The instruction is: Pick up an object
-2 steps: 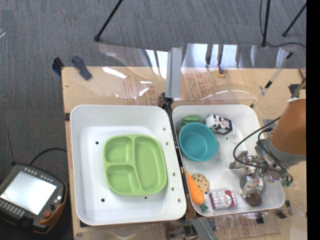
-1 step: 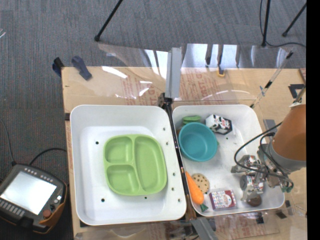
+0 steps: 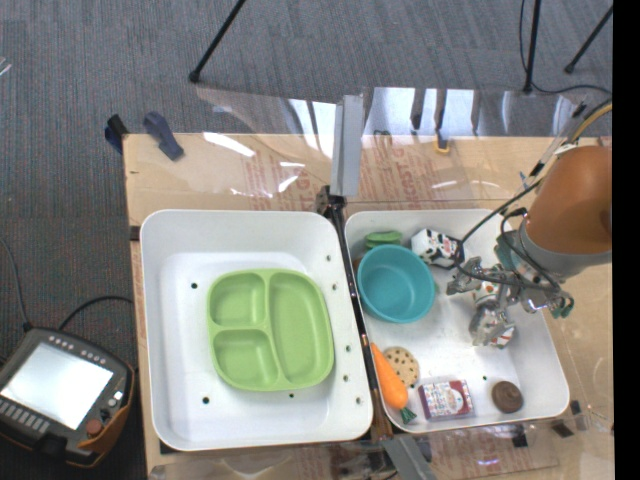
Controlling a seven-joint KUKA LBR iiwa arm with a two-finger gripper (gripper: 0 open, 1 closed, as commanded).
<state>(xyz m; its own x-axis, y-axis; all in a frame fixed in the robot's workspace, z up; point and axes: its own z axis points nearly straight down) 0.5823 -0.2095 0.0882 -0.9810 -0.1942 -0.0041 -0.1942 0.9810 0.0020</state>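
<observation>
Two white bins sit side by side on the bench. The left bin [image 3: 165, 348] holds a green plate [image 3: 270, 328] with three parts. The plate lies flat near the middle of that bin.

The right bin [image 3: 550, 368] holds many small things. A blue bowl [image 3: 396, 283] stands near the bin's left edge, toward the far side. A green lid [image 3: 383, 239] lies just behind the bowl, near the far left corner. A small black and white toy [image 3: 432, 246] lies beside the lid, by the far edge. An orange carrot [image 3: 388, 378] lies along the left edge, near the front. A cookie [image 3: 403, 364] with dark spots lies just beside the carrot. A little red and white box [image 3: 446, 399] lies by the front edge. A brown round thing [image 3: 507, 397] lies near the front right corner.

The arm [image 3: 565, 213] comes in from the right. Its gripper [image 3: 493, 323] hangs low over the right half of the right bin. Something shiny is under it, but it is too blurry to tell what it is, or whether the gripper is open or closed.
</observation>
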